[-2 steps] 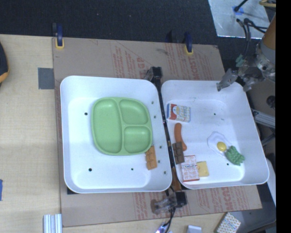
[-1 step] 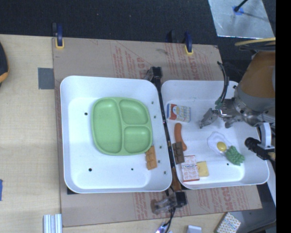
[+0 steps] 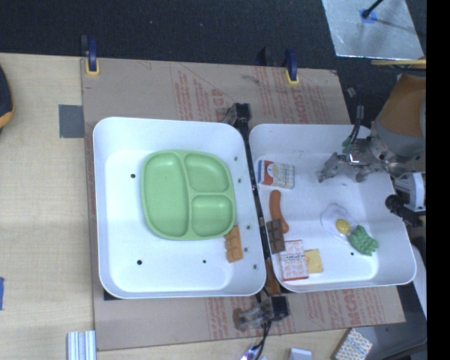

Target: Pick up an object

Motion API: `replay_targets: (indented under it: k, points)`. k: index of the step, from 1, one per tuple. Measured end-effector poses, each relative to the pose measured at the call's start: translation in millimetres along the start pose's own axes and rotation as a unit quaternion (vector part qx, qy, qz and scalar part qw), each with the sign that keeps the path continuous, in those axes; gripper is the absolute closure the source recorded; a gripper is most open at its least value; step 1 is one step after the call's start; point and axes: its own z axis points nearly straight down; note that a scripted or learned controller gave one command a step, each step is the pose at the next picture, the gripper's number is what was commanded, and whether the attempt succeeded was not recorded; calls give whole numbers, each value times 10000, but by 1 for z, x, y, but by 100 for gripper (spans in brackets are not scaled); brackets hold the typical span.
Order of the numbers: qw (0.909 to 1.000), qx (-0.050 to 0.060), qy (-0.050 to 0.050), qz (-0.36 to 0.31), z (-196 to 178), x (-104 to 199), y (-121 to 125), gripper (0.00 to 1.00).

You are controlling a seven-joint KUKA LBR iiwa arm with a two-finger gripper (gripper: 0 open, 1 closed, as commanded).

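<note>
On the counter [image 3: 37, 201] two shallow white bins lie side by side, and the grey arm's tool [image 3: 345, 165] hangs over the right bin [image 3: 390, 265] near its far right corner, its dark metal fingers [image 3: 328, 172] spread apart with nothing between them. In that bin, a small white packet with a red label [image 3: 276, 174] lies near the far left corner, an orange-brown sausage-shaped piece [image 3: 277, 211] runs along the left wall, and a red-and-white printed card [image 3: 292, 262] sits beside a yellow square block [image 3: 313, 260] close to the near edge. A small yellow ball [image 3: 342, 226] and a bumpy green toy [image 3: 364, 241] rest together toward the right wall, well below the tool. The left bin [image 3: 120, 268] carries a light green divided plastic plate [image 3: 188, 194] in its middle and a small orange waffle-patterned piece [image 3: 233, 244] by its right wall.
</note>
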Motion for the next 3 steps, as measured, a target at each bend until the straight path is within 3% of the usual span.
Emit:
replay_targets:
  k: [1, 2, 3]
  points:
    - [10000, 1, 7, -13, -3, 0, 7, 0]
    - [10000, 11, 15, -11, -2, 91, 14, 0]
    - [10000, 46, 10, -7, -1, 85, -31, 0]
